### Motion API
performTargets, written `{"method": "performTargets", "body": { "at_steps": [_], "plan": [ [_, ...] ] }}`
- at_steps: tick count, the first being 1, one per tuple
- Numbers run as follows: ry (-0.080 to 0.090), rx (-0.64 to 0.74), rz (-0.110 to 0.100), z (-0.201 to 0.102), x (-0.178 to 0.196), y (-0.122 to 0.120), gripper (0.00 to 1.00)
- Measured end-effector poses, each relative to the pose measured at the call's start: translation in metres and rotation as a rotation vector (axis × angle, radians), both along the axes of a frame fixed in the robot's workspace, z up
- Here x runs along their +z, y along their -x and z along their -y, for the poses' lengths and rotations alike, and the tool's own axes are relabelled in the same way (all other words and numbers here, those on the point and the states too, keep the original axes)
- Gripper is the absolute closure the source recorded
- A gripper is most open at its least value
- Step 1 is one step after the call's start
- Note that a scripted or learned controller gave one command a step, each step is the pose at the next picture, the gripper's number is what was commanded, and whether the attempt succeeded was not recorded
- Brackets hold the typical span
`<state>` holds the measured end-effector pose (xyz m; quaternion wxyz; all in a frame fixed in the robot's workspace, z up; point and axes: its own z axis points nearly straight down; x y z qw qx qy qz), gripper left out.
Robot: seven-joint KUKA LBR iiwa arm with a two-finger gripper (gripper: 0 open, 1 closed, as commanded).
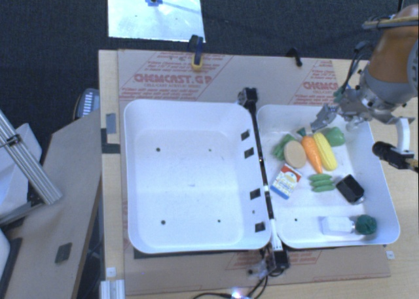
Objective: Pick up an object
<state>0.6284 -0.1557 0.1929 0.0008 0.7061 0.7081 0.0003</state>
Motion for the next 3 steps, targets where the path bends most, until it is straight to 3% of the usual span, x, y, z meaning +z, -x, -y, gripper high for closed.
{"method": "performTargets", "body": {
  "at_steps": [1, 2, 3],
  "plan": [
    [-0.001, -0.007, -0.009, 0.052, -0.115, 0.041, 0.0],
    [0.0, -0.001, 0.002, 0.049, -0.097, 0.036, 1.0],
    [-0.001, -0.004, -0.004, 0.051, -0.109, 0.088, 1.0]
  ]
}}
